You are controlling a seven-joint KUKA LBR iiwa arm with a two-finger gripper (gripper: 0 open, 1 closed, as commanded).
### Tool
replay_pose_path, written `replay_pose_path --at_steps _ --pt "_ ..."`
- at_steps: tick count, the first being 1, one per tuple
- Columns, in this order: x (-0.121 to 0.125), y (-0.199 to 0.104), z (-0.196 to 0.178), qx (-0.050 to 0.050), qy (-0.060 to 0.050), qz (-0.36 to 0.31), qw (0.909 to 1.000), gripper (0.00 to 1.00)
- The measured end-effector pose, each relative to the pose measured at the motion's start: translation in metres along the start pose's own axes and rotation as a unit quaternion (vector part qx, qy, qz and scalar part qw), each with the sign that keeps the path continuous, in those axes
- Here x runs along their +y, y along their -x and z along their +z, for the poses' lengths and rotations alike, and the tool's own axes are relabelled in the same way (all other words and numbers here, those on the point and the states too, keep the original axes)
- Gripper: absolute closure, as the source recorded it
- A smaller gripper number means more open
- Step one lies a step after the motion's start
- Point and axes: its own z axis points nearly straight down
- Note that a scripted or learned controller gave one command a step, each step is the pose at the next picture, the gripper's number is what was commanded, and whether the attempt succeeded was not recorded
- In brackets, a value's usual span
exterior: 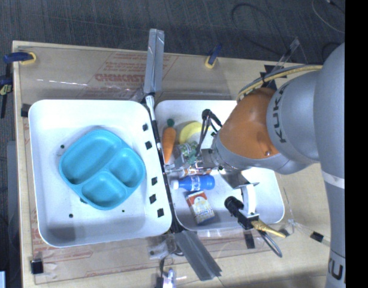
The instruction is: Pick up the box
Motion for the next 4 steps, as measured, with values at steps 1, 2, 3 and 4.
replay_pose_path --at_steps 1,2,3,4 --pt "0.001 0.003 0.002 0.003 0.001 -0.01 0.9999 0.0" --pt "0.028 0.024 -0.022 0.004 -0.049 -0.022 0.9986 0.0" --pt "-0.037 0.044 0.034 0.003 -0.049 0.01 0.9987 0.0" --pt "-0.036 0.044 0.026 0.003 -0.051 0.008 0.9987 1.0"
